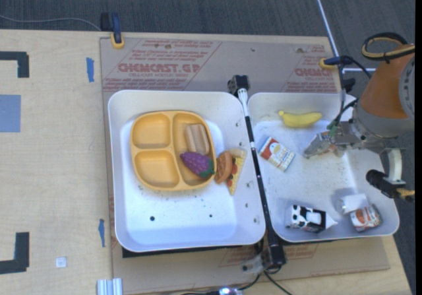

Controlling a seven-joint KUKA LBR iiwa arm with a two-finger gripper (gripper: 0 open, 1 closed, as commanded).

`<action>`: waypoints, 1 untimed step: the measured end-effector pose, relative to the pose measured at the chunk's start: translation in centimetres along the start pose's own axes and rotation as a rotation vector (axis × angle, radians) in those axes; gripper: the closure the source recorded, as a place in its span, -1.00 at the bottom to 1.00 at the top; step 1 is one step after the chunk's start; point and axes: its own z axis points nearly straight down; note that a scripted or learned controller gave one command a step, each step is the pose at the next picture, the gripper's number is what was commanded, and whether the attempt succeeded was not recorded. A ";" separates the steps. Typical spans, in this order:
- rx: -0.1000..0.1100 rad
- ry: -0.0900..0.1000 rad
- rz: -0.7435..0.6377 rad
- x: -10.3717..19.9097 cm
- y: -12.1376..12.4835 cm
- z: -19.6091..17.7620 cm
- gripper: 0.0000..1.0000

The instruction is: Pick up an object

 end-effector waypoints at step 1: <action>-0.008 -0.007 -0.001 -0.2 0.2 -1.2 1.00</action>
